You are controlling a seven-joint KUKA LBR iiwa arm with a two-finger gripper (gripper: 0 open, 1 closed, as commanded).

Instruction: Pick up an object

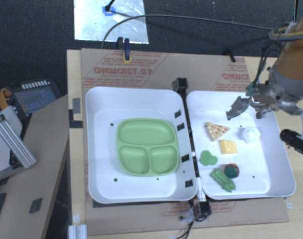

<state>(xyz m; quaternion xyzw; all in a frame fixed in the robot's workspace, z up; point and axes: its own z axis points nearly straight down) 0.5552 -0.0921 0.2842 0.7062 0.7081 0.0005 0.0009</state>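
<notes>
The right bin (276,183) holds several small items: a tan waffle-like wedge (216,130), a yellow block (228,147), a white lump (249,134), a flat green round piece (208,159), a dark red and teal ball (231,170) and a green pod (223,179). My gripper (249,111) hangs over the far part of this bin, above and behind the wedge and the white lump. Its two dark fingers (234,109) are spread apart, open, with nothing between them.
The left bin (99,133) holds a green divided plate (146,147). A black ridge with clips (187,133) separates the two bins. A dark arm part (293,139) sticks in over the right bin's right edge. Cables cross the far side of the bench.
</notes>
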